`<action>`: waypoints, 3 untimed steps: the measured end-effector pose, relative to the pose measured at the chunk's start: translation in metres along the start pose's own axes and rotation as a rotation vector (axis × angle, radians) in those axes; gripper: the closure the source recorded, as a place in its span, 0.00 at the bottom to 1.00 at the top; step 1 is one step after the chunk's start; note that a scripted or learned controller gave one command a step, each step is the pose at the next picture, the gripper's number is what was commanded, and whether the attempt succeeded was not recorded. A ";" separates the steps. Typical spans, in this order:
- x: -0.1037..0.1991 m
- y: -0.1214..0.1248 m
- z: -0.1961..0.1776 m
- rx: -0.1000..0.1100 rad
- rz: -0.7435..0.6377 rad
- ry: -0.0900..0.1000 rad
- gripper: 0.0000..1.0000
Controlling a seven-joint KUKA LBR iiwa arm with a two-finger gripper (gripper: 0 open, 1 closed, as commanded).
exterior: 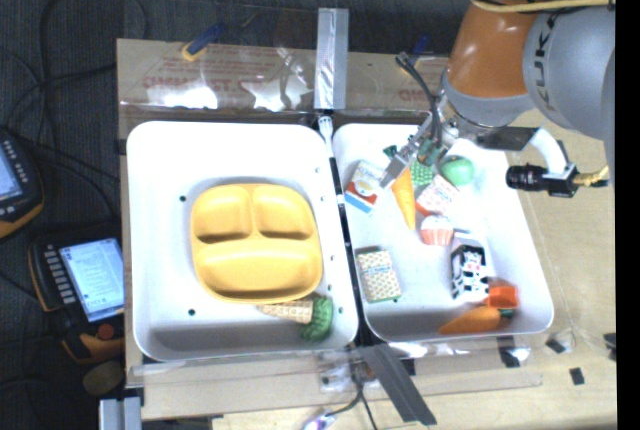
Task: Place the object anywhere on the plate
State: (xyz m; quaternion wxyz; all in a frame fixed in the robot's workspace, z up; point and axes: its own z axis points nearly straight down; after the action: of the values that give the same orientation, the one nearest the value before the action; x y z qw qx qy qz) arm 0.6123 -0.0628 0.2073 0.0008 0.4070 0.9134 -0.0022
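A yellow divided plate (257, 243) lies in the left bin (160, 318) with nothing on its compartments. My gripper (416, 154) hangs low over the upper part of the right bin (530, 268), under the grey arm with the orange band. It is right above the top end of an orange toy carrot (404, 201) and beside a green ball (458, 170). Whether anything is caught in it cannot be made out from this angle.
The right bin also holds a white carton (364, 185), a pink cupcake (437, 231), a checkered box (378, 275), a cow-patterned carton (467, 270) and an orange piece (470, 320). A broccoli (320, 317) and a waffle piece (285, 310) lie against the plate's lower edge.
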 end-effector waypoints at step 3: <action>0.171 0.114 0.072 0.001 0.146 0.005 1.00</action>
State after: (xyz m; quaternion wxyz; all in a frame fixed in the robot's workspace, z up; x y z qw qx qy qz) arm 0.5825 0.1396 0.1346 -0.0014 0.4724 0.8814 -0.0015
